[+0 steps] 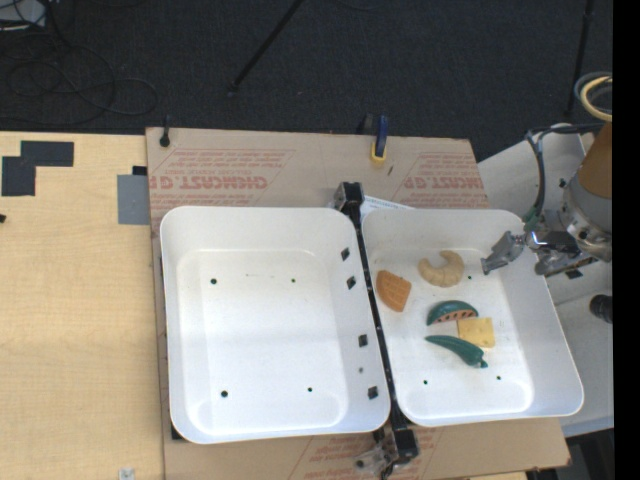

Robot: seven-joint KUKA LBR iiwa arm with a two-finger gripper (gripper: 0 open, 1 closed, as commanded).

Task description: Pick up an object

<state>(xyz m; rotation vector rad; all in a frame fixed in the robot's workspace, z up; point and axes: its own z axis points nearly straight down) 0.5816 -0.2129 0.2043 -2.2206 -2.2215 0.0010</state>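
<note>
Over right bin (560,368) edge, we saw hand (515,250) hovering, grip state unclear, nothing visibly held. We judged croissant (442,267) nearest target: descend centred, straddle it, then close.

A single fixed camera looks down at a slant from above the desk (70,298), far enough back to take in both white bins (260,318) whole, with dark floor (300,48) beyond the desk's far edge.
</note>
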